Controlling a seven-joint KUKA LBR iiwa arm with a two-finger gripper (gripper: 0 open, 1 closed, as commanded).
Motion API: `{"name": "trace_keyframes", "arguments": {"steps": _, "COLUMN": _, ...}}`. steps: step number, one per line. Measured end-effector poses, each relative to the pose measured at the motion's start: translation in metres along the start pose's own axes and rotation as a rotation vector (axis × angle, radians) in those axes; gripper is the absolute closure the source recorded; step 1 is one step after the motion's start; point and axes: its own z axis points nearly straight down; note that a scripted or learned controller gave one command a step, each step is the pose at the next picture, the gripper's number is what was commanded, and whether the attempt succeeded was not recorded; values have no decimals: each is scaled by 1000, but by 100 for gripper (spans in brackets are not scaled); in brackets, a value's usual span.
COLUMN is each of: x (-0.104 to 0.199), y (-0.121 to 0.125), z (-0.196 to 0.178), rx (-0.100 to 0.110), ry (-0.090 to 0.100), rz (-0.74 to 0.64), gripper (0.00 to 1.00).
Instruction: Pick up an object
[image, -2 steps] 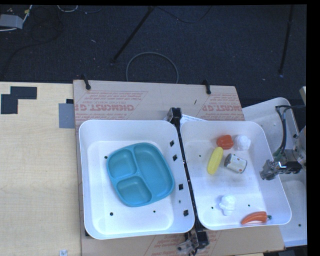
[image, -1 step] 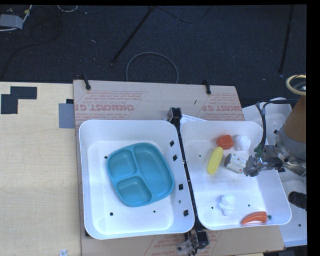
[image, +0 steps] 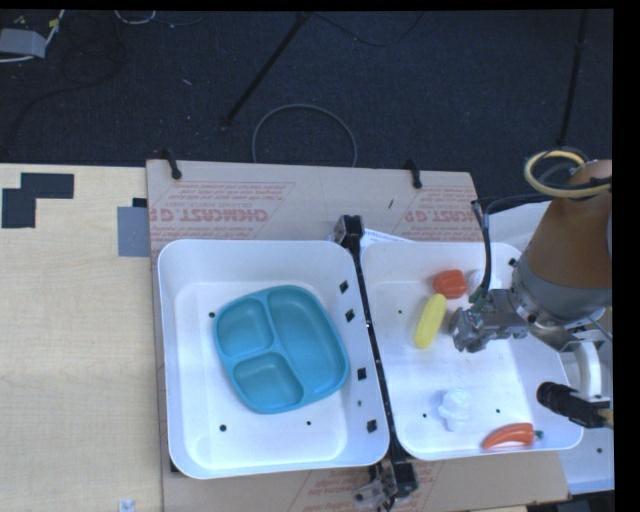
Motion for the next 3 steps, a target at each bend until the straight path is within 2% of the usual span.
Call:
{"name": "trace_keyframes", "arguments": {"steps": 1, "x": 49, "y": 3, "z": 7, "rx": 1, "ry": 0, "rz": 0, "gripper": 100}}
{"name": "trace_keyframes", "arguments": {"steps": 2, "x": 98, "y": 6, "z": -7, "rx": -2, "ry": -2, "rz": 1, "gripper": 100}}
{"name": "trace_keyframes", "arguments": {"steps": 3, "x": 158, "y": 17, "z": -3, "rx": 0, "ry": -1, "rz": -1, "gripper": 100}}
